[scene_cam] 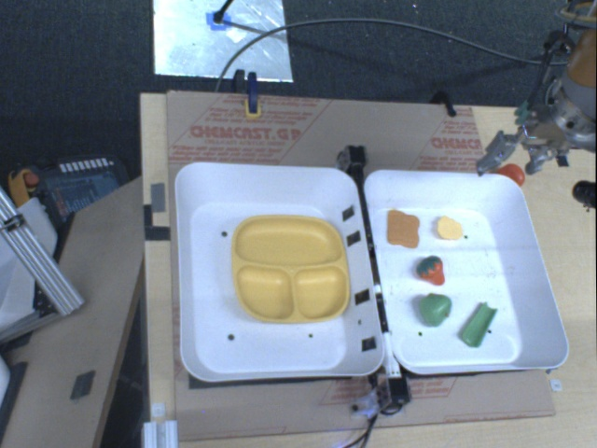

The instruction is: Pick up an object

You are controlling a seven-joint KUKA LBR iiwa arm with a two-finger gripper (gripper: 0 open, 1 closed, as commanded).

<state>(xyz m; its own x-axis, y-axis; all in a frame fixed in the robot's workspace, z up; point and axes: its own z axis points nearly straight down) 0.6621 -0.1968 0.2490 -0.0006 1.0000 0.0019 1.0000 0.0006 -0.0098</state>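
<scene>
Dark carpet floor point(75, 45) behind a pale wooden desk point(103, 250). A shiny metal sheet point(222, 28) lies on the floor. A cardboard sheet point(308, 124) covers the desk.

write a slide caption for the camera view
Gripper hovers open over the right bin's far corner; five toy foods inside, yellow tray in the left bin.

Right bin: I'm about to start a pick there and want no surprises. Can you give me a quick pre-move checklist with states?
1. Objects in the right bin: ok, five.
2. Pieces spaced apart: ok; strawberry and green pepper closest.
3. Gripper position: not ok, beyond the bin's far right corner.
4. Finger state: cannot tell.
5. Orange-red thing under the gripper: cannot tell what.
6. Yellow tray out of the way: ok, left bin.
</scene>
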